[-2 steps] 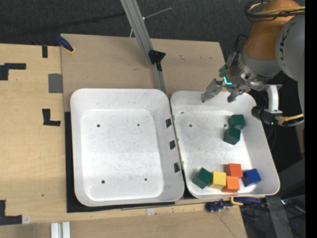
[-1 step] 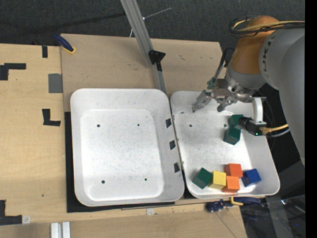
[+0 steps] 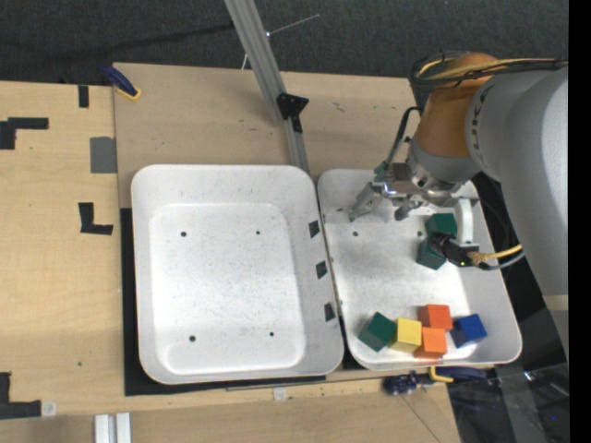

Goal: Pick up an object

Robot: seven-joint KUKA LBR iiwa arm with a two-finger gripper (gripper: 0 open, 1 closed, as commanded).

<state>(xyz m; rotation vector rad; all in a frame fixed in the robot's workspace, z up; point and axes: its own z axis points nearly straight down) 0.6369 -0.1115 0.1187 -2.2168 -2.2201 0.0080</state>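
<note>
My gripper (image 3: 377, 214) hangs over the far part of the right bin (image 3: 369, 266), with its two fingers spread apart and nothing between them. Two dark green blocks (image 3: 441, 222) (image 3: 430, 254) lie just to its right, near the wrist. Along the bin's near edge sits a cluster: a green block (image 3: 377, 330), a yellow block (image 3: 408, 332), two orange blocks (image 3: 435, 317) (image 3: 433, 341) and a blue block (image 3: 469, 329). The arm's grey body and orange band (image 3: 452, 118) cover the bin's far right corner.
The left bin (image 3: 222, 275) lies beside the right one, their rims touching. A slanted metal pole (image 3: 263, 58) comes down to the gap between the bins at the back. Small clamps sit at the bench's far left (image 3: 120, 81) and near edge (image 3: 416, 382).
</note>
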